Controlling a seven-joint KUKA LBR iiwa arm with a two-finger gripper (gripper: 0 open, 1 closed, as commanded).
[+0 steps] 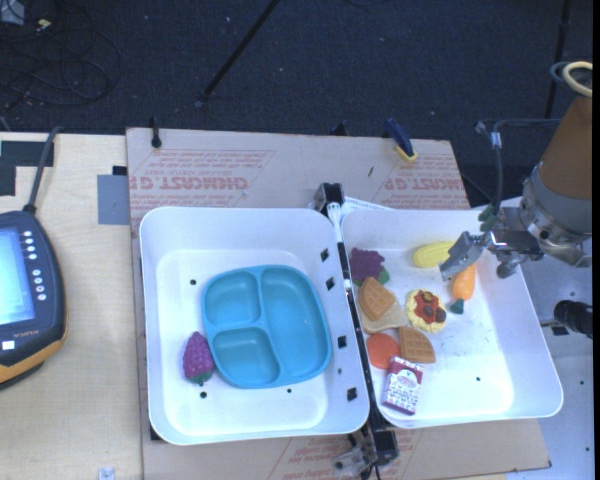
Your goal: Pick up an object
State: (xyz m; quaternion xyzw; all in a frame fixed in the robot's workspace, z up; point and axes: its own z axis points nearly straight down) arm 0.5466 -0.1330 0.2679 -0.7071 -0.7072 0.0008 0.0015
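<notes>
Nearest the camera, a small red-and-white printed carton [402,386] is lying against the front rim of the right white bin [525,393]; its print is too small to read.

Left to right:
- Grey-and-orange handheld control pendant with lit screen [10,298], resting on the pale wooden bench [75,408].
- Brown cardboard sheet [280,173] lying under both bins, bearing reversed red lettering that cannot be read with certainty.
- Left white bin [170,233], holding a blue three-compartment plastic tray [265,325] and a purple toy grape bunch [198,357] sitting just beside the tray's left edge.
- Right white bin, holding a dark purple toy grape cluster [368,264], a tan waffle-patterned toy piece [377,298], an orange-red round toy [382,349], a second brown waffle piece [416,345], a round toy pizza with red topping [426,309], a yellow toy corn cob [432,255] and an orange toy carrot [464,284].

Grey two-finger gripper [464,258] is hanging over the right bin's far right part, reaching in from the right. Carrot is lying just below it, corn just to its left. Its fingers are appearing spread apart, with nothing seen between them.
</notes>
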